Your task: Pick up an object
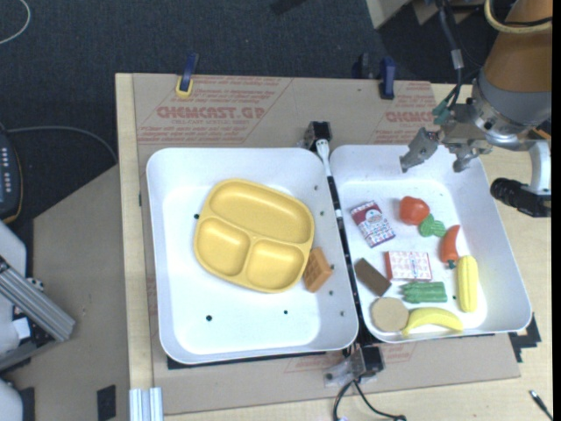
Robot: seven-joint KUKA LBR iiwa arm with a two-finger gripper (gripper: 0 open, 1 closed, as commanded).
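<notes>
Bins sit side by side on a brown board: the left bin (175, 305) and the right bin (508, 270), both shallow, white and smooth with rounded corners, their inner rims touching along the middle. The gripper (440, 152) hangs over the far edge of the right bin, above bare white floor at the bin's back — its two fingers (415, 154) are spread apart with nothing between them.

Objects for picking crowd the near half of the right bin. A red tomato (414, 209) lies nearest the gripper, with a green knobbly piece (431, 228) just beside it and a small red-and-white carton (372, 223) to its left. Farther forward come a flat printed packet (408, 265), a dark brown bar (372, 276), a red pepper-like piece (450, 244), a yellow corn cob (467, 283), a green pod (425, 293), a round tan biscuit (389, 314) and a curved banana (431, 321) against the near rim.

In the left bin, a glossy yellow divided plate (254, 235) with three compartments fills the centre; a tan wafer block (317, 270) leans at its right edge. Open floor remains along that bin's near side.
</notes>
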